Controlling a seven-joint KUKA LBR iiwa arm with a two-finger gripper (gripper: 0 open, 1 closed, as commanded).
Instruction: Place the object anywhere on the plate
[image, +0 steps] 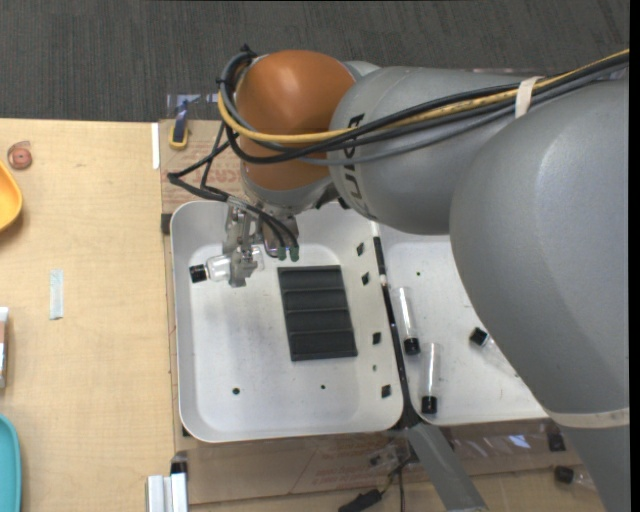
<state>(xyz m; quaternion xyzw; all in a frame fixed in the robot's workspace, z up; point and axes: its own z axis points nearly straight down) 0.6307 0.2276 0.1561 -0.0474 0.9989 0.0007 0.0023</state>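
Reaching in from the right of the frame, the grey arm (480, 170) with its orange band (290, 100) is seen above the upper part of the left bin (200, 400).

Item 1, gripper (240, 262): located in the upper left of the left bin, pointing down toward the bin floor. Whether anything is clamped cannot be told, as the tips are blurred against the floor.

Item 2, object: a small clear bottle (212, 270) with a dark cap at its left end is recorded lying on its side in the upper left of the left bin. It is seen just to the left of the gripper, touching or nearly touching it; a grasp cannot be confirmed. Its long axis runs roughly left to right across the frame, cap toward the left wall of the bin.

Item 3, plate: a dark ribbed rectangular plate (318, 312) is noted in the middle of the left bin, lower right of the gripper, apart from the bottle. Its long axis runs top to bottom.

Item 4, right bin (460, 395): two pen-like items (408, 318) are seen near its left wall.

Item 5, writing: no legible brand or label is made out on any item.
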